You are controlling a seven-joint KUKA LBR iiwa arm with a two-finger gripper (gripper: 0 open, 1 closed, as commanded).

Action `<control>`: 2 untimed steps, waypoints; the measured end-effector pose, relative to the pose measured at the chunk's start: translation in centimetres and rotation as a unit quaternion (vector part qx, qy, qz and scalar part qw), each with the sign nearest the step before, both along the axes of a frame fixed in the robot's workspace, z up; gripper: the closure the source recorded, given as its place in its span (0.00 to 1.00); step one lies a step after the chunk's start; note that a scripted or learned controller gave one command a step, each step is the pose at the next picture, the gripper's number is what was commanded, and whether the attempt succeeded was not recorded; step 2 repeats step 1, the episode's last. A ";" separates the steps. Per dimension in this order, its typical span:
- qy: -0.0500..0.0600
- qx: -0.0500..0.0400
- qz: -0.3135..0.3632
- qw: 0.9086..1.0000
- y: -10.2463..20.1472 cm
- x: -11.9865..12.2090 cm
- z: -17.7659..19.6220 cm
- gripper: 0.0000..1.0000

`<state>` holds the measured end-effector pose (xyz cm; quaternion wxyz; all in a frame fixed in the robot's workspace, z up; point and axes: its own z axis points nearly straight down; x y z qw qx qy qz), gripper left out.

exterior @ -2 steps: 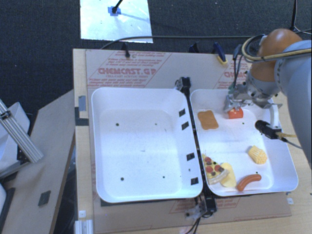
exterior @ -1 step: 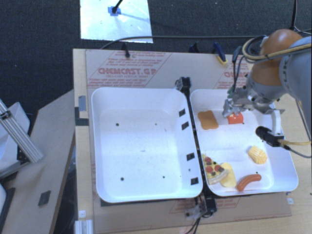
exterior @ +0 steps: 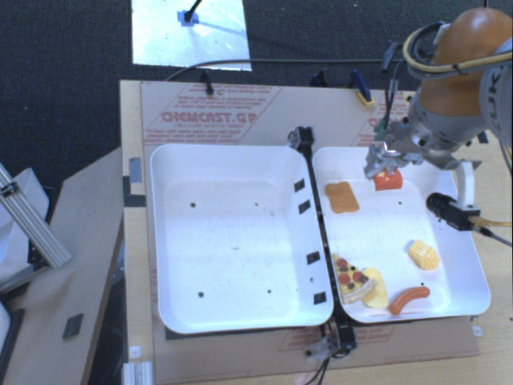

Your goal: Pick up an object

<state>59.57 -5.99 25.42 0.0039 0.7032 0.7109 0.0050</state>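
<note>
My gripper hangs over the far part of the right bin, reaching in from the right. A small red block sits directly under its tip, touching or nearly touching it; whether the block rests on the bin floor is unclear. An orange flat bread-like piece lies just left of the block. Nearer the front are a yellow corn cob, a pizza slice, a pale yellow piece and a red sausage.
The left bin adjoins the right bin along a black hinged divider. A black cable part hangs off the arm over the right bin's right side. A foil sheet lies behind the bench.
</note>
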 end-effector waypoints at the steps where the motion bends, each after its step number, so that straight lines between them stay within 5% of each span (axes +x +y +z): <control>1: 0.004 0.002 0.003 1.000 10.7 1.0 2.3 1.00; 2: 0.004 0.002 0.003 1.000 10.7 1.0 2.3 1.00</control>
